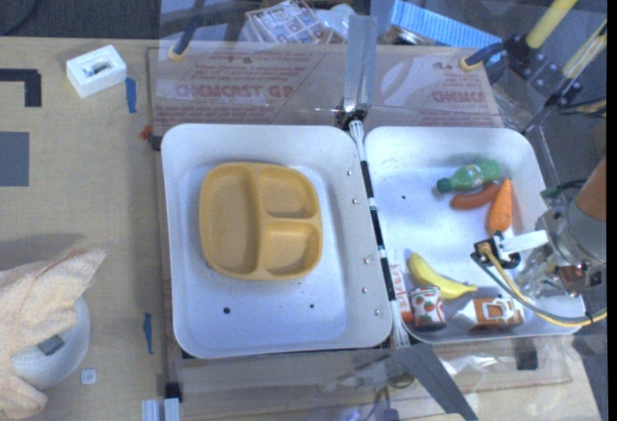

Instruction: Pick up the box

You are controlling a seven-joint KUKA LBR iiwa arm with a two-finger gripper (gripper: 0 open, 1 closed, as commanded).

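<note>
My pincer (516,260) hangs low at the right side of the right bin (424,154) — I cannot tell how it stands. The box (498,312) lies just below it, at about six o'clock, flat by the front wall. At nine o'clock from the box lie a banana (436,276) and a small can (427,307). I think the box is light thin card — it would crush if squeezed hard. I would take it gently across its short sides.
</note>
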